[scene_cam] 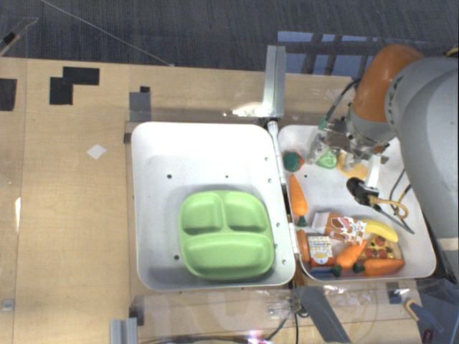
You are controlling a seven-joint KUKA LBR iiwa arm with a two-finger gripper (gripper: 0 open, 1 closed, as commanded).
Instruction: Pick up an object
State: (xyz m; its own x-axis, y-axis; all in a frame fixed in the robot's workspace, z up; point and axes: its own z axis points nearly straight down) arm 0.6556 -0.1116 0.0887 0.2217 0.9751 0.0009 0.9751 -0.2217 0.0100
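Observation:
My gripper (328, 147) hangs low over the far end of the right bin (423, 253), reached in from the right. Directly beneath its tip lies a light green object (327, 160), partly covered, with a yellowish item (350, 165) beside it. A dark green ball (292, 161) rests just to the gripper's left, and an orange carrot (297, 196) lies along the bin's left wall. I see nothing lifted.
The near end of the right bin holds a banana (381, 229), a printed box (345, 227), a small packet (319, 249) and orange vegetables (383, 266). The left bin (154, 192) holds a green divided plate (226, 233).

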